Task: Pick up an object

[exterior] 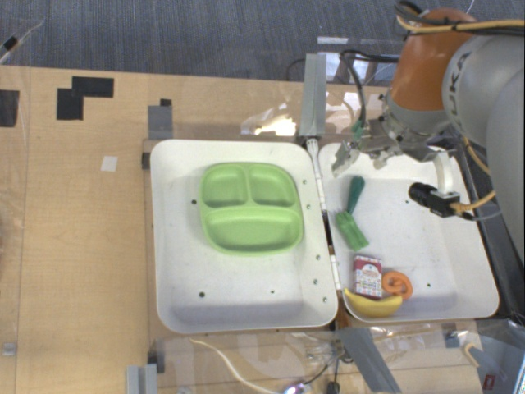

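Green brush (352,214) lying in the right bin (459,253), near its left wall: dark green handle toward the top of the frame, lighter green head angled toward lower right. Lowest in the same bin, toward the bottom edge of the frame, a small red carton (367,276), an orange ring-shaped piece (398,284) just right of it, and a yellow banana (373,304) curled beneath both, all three touching or nearly so. Above the brush handle, at the bin's upper left corner, the gripper (349,156), raised off the floor and carrying nothing; fingers pale against the white bin and too blurred to read, so spread or closed cannot be told. Black cable clip farther right on the arm, over the middle of the bin. Left bin (180,302) bearing a light green divided tray (249,207) (three compartments, nothing in them). Judged from this: no grasp made yet, every object resting on the bin floor, so the whole pick left to do, with the brush the closest candidate, just below the gripper.
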Available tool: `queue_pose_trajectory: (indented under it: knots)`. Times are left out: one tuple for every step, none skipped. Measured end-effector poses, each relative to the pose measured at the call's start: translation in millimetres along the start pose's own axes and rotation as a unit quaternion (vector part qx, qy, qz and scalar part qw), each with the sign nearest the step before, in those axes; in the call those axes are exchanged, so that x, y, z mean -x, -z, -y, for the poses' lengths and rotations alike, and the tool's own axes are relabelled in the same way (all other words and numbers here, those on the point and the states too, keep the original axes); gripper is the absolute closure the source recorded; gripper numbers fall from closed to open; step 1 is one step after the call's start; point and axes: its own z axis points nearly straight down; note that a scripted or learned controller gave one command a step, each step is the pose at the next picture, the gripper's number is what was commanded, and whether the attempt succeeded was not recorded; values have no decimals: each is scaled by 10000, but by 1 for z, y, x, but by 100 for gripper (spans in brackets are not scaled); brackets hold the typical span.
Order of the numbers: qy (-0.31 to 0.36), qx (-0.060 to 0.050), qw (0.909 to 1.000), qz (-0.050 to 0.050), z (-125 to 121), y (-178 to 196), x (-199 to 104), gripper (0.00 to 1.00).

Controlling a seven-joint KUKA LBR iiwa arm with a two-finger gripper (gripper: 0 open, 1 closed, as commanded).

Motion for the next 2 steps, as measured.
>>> queue_pose_trajectory:
  knots:
    - [-330,-9,9995,8,-8,-63,83,0]
    - [-1325,6,9912,7,-16,33,48,0]
